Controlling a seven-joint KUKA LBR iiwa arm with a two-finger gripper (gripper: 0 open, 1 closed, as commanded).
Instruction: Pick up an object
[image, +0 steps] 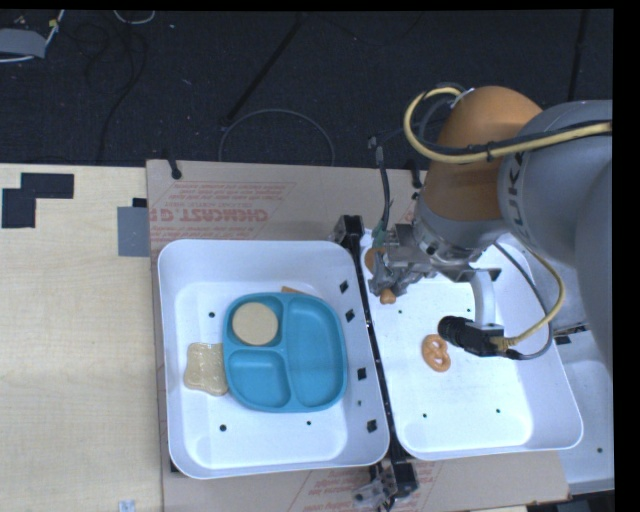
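Observation:
My gripper (386, 276) hangs over the far left corner of the right bin (500, 420), close to the divider between the bins. A small orange-brown thing (388, 296) peeks out from just under it, and another brown bit (370, 258) shows at its left side. The gripper body hides how they sit against it. A brown pretzel (436, 352) lies on the right bin's floor, down and to the right of the gripper.
The left bin (200, 440) bears a blue divided tray (300, 370) with a round tan cracker (254, 323) in its upper left compartment. A pale bread piece (206, 368) lies left of the tray. The arm covers the right bin's far side.

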